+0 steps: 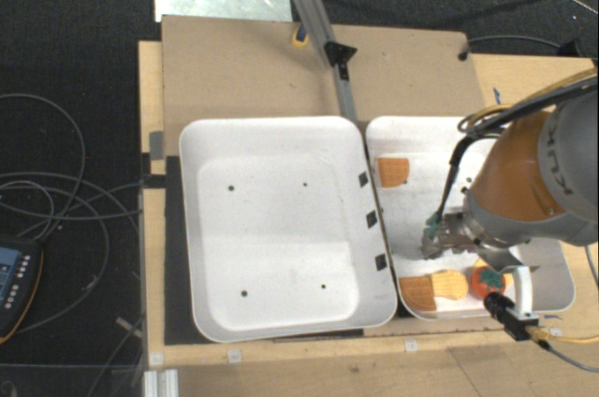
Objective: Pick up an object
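The arm reaches in from the right over the right bin [412, 135]. Its gripper [436, 241] hangs low near that bin's floor, left of the orange wrist band. An orange square block [393, 171] lies at the bin's upper left, well apart from the gripper. Below the gripper, by the near wall, sit an orange block [419, 294] and a yellow piece [450, 285] side by side. A red and green object [487, 281] lies just right of them, partly under the arm. Nothing shows between the fingers.
The left bin [271, 227] sits beside the right one, with black clips along the shared wall. A grey pole [309, 2] slants over the bench's far side. Cables lie on the floor at left.
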Available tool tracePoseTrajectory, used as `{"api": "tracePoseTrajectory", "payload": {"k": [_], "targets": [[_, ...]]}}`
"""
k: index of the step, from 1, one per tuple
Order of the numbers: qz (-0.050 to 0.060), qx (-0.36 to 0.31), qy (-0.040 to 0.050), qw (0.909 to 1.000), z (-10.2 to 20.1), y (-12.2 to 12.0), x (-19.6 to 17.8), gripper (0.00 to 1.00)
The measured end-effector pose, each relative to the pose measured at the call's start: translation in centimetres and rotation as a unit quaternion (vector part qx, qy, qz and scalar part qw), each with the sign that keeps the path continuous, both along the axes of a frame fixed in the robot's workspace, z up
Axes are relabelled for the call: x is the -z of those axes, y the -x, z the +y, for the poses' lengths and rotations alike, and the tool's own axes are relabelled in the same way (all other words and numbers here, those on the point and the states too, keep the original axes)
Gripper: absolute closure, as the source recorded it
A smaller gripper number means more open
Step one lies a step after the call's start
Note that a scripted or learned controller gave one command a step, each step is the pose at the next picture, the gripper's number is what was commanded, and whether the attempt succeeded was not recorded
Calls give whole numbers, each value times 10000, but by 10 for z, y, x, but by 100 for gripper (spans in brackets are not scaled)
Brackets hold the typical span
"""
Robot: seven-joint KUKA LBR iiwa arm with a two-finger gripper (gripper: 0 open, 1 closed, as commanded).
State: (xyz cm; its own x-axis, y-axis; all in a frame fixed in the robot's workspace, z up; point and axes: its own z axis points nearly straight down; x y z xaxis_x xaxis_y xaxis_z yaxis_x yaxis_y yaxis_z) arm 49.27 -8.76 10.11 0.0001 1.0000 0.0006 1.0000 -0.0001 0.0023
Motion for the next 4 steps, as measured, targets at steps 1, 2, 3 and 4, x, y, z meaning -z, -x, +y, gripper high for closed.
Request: {"api": "tracePoseTrajectory", "payload": {"k": [1, 2, 3, 4], "targets": [[-27, -28, 8, 10000, 2, -9, -61, 100], [-34, -34, 8, 10000, 9, -11, -123, 100], [-25, -33, 9, 10000, 11, -22, -171, 100], [-13, -30, 6, 10000, 11, -23, -200, 100]]}}
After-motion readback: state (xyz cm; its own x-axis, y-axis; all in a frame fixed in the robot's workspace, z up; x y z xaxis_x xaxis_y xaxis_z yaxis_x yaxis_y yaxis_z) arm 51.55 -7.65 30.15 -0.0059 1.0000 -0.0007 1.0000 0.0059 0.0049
